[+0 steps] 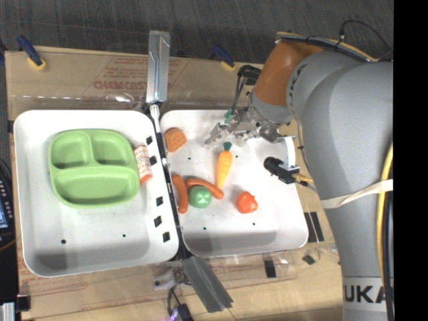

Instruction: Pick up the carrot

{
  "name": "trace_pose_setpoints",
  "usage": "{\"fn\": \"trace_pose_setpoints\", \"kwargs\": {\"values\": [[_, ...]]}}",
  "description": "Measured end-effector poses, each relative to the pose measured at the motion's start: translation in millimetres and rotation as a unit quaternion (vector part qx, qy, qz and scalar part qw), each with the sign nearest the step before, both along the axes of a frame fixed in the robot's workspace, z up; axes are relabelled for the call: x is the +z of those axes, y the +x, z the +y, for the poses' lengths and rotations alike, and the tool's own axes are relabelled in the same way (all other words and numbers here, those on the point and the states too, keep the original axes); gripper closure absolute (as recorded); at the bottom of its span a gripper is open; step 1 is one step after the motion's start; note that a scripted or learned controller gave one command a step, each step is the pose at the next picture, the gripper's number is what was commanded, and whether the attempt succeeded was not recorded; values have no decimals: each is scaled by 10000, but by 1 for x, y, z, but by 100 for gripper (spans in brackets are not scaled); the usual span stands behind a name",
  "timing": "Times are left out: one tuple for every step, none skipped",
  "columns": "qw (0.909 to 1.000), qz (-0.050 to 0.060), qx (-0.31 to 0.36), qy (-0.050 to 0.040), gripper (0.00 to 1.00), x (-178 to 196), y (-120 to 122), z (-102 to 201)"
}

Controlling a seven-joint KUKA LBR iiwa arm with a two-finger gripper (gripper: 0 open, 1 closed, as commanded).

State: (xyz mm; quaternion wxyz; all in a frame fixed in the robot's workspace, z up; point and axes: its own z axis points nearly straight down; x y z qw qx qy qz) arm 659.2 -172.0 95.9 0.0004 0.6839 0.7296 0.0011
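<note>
Robot lab bench, clamped cardboard (120, 79) (blue clips), two white bins (40, 246), industrial arm (341, 112), toy food

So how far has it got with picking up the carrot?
Done: the gripper has been brought over the right bin, just above the carrot's green top. In hand: nothing; the carrot lies flat on the bin floor, with no finger around it. Left: coming down onto the carrot, closing on it and lifting it.

The carrot (224, 166) is orange with a green top. It lies flat in the right bin (281, 236), top pointing away.
</note>
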Motion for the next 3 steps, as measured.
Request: {"fn": "trace_pose_setpoints", "kwargs": {"values": [[9972, 36, -745, -1, 0, -5, -52, 5], [9974, 46, -725, 2, 100, 5, -52, 5], [9902, 7, -1400, -1, 100, 136, -62, 59]]}}
